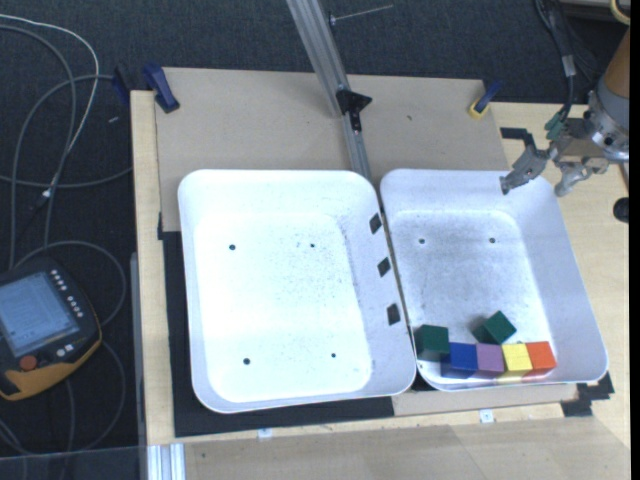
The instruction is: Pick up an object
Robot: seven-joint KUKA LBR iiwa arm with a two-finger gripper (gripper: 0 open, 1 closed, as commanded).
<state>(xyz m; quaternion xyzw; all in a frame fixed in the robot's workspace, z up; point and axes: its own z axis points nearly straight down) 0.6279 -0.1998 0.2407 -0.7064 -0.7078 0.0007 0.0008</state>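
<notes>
Cubes lie together in the right bin (565,268), along its near edge: from left to right we see a dark green cube (432,340), a blue cube (462,356), a purple cube (489,358), a yellow cube (515,357) and an orange cube (540,354), each one touching or just beside the next. A second green cube (496,326) sits tilted just behind the purple and yellow ones. In this one camera view, looking down on the bench (250,118), the left bin (200,268) stands beside the right bin, and their inner rims meet in the middle. The gripper (545,171) is above the far right corner of the right bin, well apart from the cubes. Its jaws stand spread, with a clear gap between the two fingers (520,173), and we see nothing between them. The arm (615,88) enters from the right edge. A metal rail (320,48) runs at a slant from the top down to the place where the bins meet. On the floor at the left we see a handheld pendant (40,323) with a screen, and grey cables (60,118) behind it.
</notes>
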